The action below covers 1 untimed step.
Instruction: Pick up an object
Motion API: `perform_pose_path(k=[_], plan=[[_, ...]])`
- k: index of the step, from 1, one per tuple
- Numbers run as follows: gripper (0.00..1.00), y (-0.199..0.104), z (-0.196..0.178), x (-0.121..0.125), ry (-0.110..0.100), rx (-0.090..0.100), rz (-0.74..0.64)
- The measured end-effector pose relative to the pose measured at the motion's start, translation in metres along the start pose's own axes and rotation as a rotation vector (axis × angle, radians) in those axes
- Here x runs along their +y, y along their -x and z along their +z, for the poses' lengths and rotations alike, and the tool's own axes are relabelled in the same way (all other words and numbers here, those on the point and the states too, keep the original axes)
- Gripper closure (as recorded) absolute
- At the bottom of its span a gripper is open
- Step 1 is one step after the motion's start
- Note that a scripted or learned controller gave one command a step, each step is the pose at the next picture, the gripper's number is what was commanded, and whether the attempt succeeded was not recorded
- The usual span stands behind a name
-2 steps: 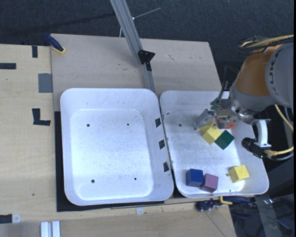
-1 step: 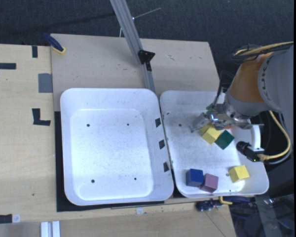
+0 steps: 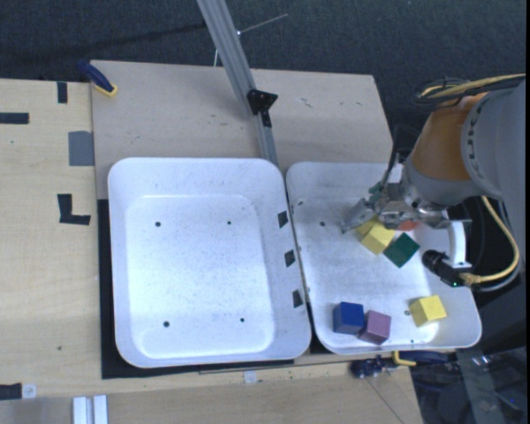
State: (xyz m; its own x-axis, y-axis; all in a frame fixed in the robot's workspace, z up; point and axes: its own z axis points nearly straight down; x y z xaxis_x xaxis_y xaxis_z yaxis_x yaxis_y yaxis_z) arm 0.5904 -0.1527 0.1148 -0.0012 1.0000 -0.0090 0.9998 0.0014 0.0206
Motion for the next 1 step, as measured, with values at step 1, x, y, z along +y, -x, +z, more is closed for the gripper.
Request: perform_pose_path(k=[1], plan=[[1.00, -0.0005, -0.0093, 0.0011, 0.003, -0.001, -0.001]])
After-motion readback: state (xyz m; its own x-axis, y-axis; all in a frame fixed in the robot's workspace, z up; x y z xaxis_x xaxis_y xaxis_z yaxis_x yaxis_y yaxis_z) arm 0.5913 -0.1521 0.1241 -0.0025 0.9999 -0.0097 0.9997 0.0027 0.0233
